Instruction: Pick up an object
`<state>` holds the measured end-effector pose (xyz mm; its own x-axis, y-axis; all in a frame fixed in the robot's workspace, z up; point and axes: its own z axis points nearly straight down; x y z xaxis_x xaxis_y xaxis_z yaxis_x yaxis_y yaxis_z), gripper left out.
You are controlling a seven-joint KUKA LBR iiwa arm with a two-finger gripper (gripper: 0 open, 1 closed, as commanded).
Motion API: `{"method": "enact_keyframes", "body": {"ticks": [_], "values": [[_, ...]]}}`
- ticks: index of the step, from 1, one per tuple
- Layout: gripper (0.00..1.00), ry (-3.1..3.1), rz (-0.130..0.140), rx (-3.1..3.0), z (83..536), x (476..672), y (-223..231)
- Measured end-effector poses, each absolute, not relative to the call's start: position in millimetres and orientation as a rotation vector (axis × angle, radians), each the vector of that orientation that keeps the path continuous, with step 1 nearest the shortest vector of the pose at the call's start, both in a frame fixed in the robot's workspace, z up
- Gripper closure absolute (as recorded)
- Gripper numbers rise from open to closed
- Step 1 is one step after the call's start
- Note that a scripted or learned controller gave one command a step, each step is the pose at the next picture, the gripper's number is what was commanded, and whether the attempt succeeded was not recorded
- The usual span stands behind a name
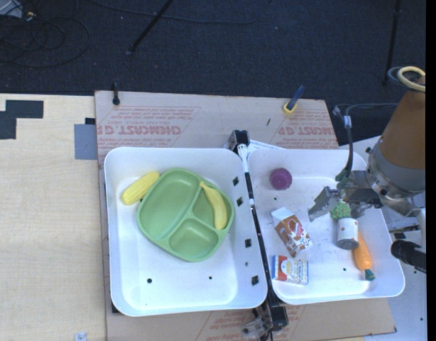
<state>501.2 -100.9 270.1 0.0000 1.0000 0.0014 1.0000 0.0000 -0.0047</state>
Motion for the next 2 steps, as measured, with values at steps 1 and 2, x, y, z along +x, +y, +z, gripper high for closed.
{"method": "enact_keyframes", "body": {"ticks": [1, 2], "values": [[0.00, -2.215, 0.006, -2.219, 130.1, 541.9, -93.5], [0.00, -2.218, 0.001, -2.221, 88.0, 550.4, -93.0]]}}
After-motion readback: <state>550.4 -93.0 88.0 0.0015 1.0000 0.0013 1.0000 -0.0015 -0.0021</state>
